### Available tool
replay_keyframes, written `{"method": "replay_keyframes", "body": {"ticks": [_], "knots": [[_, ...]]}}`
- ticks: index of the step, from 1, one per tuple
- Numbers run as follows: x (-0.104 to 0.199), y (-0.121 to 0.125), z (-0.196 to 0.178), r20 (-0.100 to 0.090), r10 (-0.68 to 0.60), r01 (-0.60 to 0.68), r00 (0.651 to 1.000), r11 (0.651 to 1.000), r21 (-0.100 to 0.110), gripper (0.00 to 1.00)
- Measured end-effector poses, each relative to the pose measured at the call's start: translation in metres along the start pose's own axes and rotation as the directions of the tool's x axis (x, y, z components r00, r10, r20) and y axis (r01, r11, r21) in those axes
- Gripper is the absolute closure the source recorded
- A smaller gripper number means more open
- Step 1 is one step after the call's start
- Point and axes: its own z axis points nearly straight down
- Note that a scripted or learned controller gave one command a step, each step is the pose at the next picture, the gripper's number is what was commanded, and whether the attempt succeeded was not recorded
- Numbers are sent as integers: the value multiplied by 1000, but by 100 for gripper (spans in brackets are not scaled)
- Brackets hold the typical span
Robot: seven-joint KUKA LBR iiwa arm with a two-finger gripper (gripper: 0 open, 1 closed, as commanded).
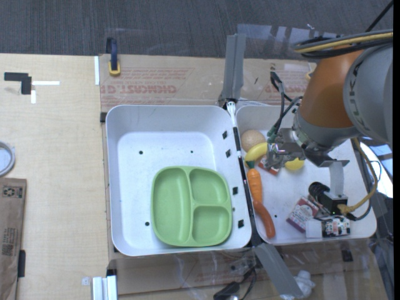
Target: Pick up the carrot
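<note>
We judge the long orange carrot (259,200), lying along the left wall of the shallow white bin (282,195) at lower centre-right, light, stiff and slick, best pinched across its thicker upper half, while we cannot tell whether the hand (274,160) just above it is spread or pressed together.

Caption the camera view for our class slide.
Gripper above the right bin, carrot lying along its left wall; green plate in left bin.

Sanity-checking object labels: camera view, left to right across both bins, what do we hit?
green divided plate → carrot → red-and-white packet
</note>
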Motion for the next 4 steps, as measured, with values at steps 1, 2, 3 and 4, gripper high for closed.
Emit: {"method": "replay_keyframes", "body": {"ticks": [1,2,3,4], "knots": [[63,-10,0,-1,-151,151,989,989,2,100],[105,-38,-51,1,32,-32,999,999,0,100],[25,3,-49,1,41,-41,999,999,2,100],[105,-22,1,1,74,-74,997,997,4,100]]}}
